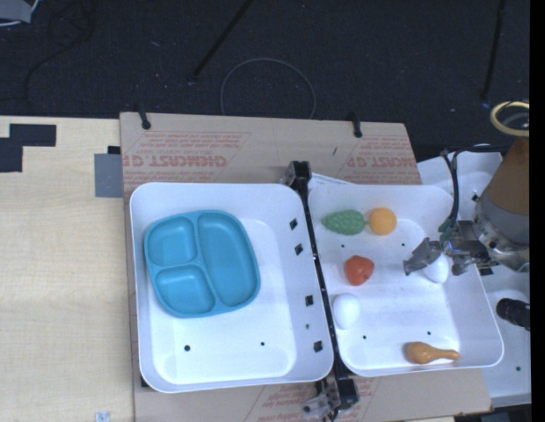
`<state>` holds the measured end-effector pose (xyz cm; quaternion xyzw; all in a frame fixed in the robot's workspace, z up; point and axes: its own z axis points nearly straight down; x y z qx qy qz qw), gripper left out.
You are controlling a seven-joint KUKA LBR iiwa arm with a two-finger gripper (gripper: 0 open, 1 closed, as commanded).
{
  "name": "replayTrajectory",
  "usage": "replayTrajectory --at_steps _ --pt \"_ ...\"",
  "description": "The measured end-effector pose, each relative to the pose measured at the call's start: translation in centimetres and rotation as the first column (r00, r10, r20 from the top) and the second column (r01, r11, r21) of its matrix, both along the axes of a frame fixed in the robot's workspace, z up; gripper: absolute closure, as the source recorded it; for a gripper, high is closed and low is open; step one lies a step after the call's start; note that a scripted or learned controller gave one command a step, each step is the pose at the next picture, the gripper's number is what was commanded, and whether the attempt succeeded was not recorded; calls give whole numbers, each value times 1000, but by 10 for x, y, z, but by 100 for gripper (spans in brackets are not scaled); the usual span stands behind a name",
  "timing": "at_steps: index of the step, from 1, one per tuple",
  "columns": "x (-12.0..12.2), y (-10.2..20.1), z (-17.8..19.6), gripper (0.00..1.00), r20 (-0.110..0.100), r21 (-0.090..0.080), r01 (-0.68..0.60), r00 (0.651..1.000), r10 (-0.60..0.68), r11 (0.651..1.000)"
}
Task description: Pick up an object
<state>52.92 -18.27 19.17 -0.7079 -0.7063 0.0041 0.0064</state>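
Gripper (428,260) sat low in right bin (391,354), near its right wall; finger state unclear, couldn't tell. White object (438,269) just beside gripper, grasp unconfirmed. Nothing lifted. Red piece (359,270), orange ball (382,221), green item (345,222), white egg (345,309), drumstick (429,352) lay loose. Pick not done.
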Motion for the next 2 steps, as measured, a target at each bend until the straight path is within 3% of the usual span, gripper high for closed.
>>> replayTrajectory --at_steps 1,2 --pt "3 0 7 0 13 -3 -2 1000 2 1000" --pt "2 0 -57 0 7 -1 -2 1000 2 1000"
